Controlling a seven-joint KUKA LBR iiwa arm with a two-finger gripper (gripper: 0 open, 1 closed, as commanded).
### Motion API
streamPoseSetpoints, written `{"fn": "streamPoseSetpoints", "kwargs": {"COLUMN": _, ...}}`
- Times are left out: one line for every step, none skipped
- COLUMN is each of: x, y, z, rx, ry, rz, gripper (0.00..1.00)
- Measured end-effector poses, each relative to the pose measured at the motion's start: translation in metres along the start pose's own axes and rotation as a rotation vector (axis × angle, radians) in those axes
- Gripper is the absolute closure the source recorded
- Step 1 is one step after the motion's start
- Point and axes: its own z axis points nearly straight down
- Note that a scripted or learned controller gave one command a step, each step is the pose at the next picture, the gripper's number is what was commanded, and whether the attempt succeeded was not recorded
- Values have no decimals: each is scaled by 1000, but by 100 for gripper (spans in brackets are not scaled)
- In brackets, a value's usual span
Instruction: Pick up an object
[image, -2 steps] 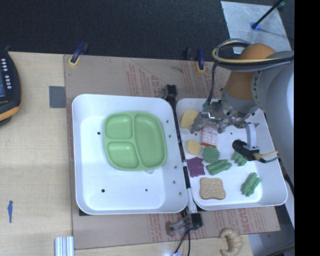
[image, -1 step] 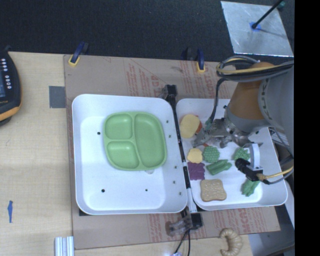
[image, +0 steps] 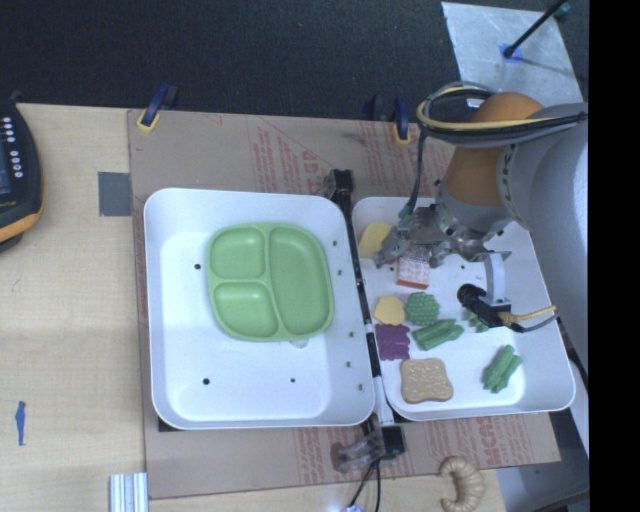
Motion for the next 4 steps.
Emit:
{"fn": "streamPoseSetpoints", "kwargs": {"x": -1, "y": 21, "z": 1, "rx": 15, "ry": 1, "rz": -1, "gripper": 0}}
{"fn": "streamPoseSetpoints", "kwargs": {"x": -17, "y": -72, "z": 1, "rx": 11, "ry": 2, "rz": 5, "gripper": 0}}
{"fn": "streamPoseSetpoints", "kwargs": {"x": -17, "y": -68, "z": -10, "rx": 4, "ry": 0, "rz": 1, "gripper": 100}}
{"fn": "streamPoseSetpoints", "kwargs": {"x": 68, "y": -53, "z": -105, "rx": -8, "ry": 4, "rz": -6, "gripper": 100}}
